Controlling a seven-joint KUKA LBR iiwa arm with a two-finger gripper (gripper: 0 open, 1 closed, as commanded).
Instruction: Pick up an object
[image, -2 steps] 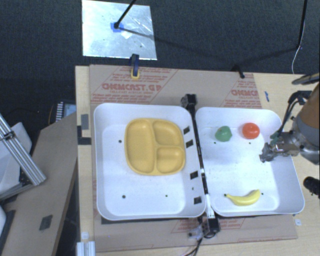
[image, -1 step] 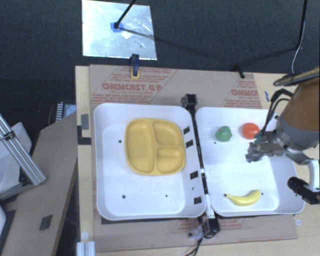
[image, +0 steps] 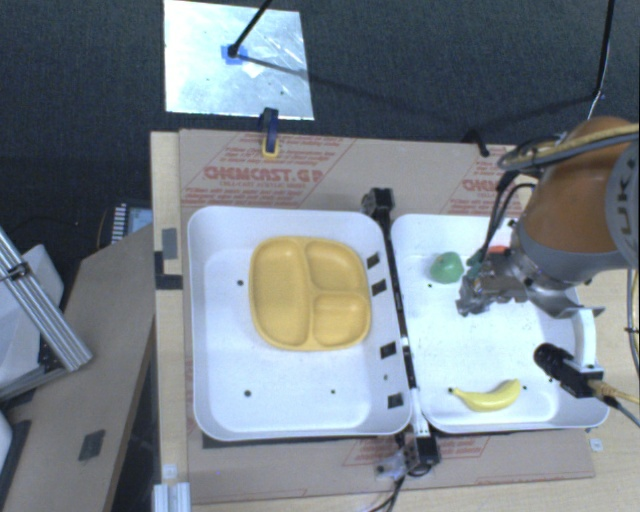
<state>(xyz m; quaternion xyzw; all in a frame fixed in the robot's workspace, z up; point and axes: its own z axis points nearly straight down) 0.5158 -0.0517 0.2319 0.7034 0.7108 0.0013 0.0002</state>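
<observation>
My arm (image: 585, 200) runs off the right edge, so most of it is cut off. It also covers the back right part of the right bin (image: 520, 420). My jaws (image: 475, 300) are a dark, blurry clump next to the green thing (image: 447, 266), way too small to tell how they're set. That green thing is too fuzzy to name too. Right bin's far rim disappears under me.

A yellow divided plate (image: 308, 292) lies in the left white bin (image: 215, 400), both bins rest on a brown board with red lettering (image: 300, 165) covering the surface, and a shiny metal sheet (image: 235, 60) lies on dark carpet (image: 70, 100) beyond.
</observation>
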